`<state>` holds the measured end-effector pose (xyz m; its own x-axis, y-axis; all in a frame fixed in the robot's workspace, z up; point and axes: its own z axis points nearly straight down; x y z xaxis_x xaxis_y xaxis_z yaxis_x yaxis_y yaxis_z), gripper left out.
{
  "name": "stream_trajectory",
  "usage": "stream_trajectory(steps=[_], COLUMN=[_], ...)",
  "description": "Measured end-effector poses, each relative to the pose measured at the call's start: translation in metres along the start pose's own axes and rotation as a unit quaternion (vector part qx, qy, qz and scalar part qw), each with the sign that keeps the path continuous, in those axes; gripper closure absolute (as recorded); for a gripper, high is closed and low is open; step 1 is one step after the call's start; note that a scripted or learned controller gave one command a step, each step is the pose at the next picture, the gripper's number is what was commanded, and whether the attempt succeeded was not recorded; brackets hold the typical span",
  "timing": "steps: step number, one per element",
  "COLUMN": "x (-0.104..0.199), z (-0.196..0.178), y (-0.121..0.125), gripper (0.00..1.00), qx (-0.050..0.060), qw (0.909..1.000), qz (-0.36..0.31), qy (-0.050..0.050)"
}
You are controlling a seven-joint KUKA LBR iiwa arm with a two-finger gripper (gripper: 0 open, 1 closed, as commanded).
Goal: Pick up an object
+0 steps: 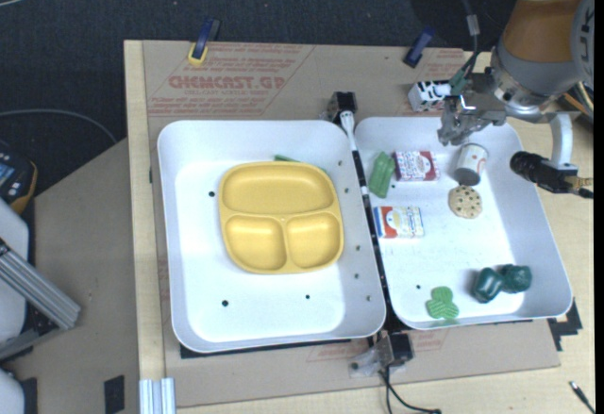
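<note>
Looking down, I see the gripper [460, 131] above the cup [469, 162], near the cookie [464, 203]; its grip I cannot tell.

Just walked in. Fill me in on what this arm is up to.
The grey arm reaches in from the right, its hand poised over the far end of the right bin, just above a small white cup. A cookie, two small cartons and green pieces lie loose there. The left bin bears a yellow divided tray. Nothing looks lifted yet.
</note>
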<state>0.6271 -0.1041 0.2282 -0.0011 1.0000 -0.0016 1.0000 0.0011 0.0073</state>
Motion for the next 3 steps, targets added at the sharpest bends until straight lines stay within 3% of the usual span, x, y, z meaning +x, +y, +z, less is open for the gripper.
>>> stream_trajectory(steps=[1,2,3], x=[0.046,0.039,0.05], z=[-0.007,0.013,-0.007], y=[-0.034,-0.036,-0.035], gripper=[1.0,1.0,1.0], qx=[0.005,0.006,0.002], qw=[1.0,1.0,1.0], qz=[-0.001,0.001,-0.001], qy=[0.002,0.001,0.001])
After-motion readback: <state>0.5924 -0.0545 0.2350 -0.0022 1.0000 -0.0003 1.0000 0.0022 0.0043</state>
